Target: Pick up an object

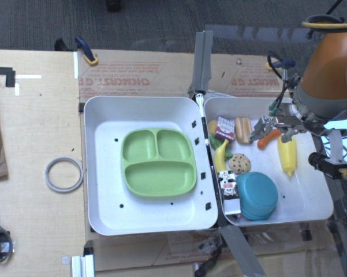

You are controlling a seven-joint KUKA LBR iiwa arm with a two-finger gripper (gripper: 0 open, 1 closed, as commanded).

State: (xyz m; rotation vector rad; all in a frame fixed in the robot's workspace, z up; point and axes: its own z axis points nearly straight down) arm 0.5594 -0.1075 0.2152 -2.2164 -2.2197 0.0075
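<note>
A pale wooden table (34, 131) with brown cardboard laid under the work area carries 2 shallow white bins side by side, with dark carpet beyond its far edge. The left bin (98, 154) holds a green divided plate (159, 162) with 3 compartments; a ring of tape (64, 173) lies on the bare wood well to its left. The right bin (312, 201) holds the clutter: a blue bowl (258, 195) upside down near the front, a cookie (239, 164) just behind it, a banana (220, 153) along the dividing wall, a small purple packet (224, 128), a bread roll (242, 129), a yellow bottle (287, 156) lying with its long axis running front to back, and an orange carrot (268, 138). The arm's hand (272, 130) hangs over the rear of the right bin, its 2 fingers apart and pointing down, and the carrot lies directly beneath them, slanting from upper right to lower left. I cannot tell whether the fingers touch it; nothing is lifted. The carrot looks like the target: it is the nearest thing, with the yellow bottle just to the right and the bread roll just to the left. A clean grasp probably needs the fingers to straddle the carrot across its thin width rather than along its length.
</note>
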